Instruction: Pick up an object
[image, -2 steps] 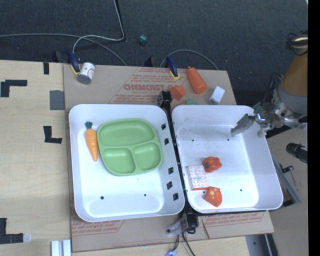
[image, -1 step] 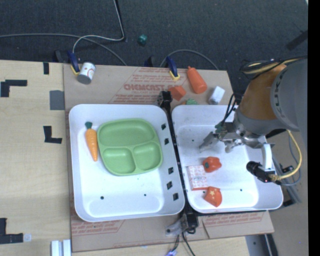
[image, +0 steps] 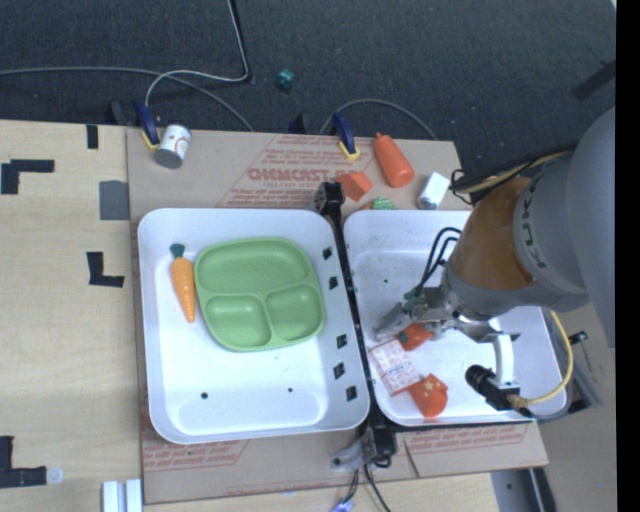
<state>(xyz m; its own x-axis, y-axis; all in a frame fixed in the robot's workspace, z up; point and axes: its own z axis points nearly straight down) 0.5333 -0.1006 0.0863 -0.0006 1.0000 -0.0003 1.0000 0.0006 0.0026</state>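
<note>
My gripper (image: 400, 318) hangs low over the middle of the right bin (image: 390, 255), reaching in from the right. A small red-orange object (image: 416, 337) lies right beside and partly under it; whether it is gripped is unclear. A flat white and red packet (image: 393, 367) lies just in front of the gripper on the bin floor. A red strawberry-like toy (image: 430, 396) sits near the bin's front edge. In the left bin (image: 250, 395) a green divided plate (image: 262, 293) lies next to an orange toy carrot (image: 183, 286).
Behind the bins on the cardboard lie an orange bottle-like toy (image: 393, 160), a small orange block (image: 357, 185), a white cube (image: 434, 189) and a small can (image: 173, 145). The arm's grey body (image: 560, 240) covers the right bin's right side. Cables hang by the wrist.
</note>
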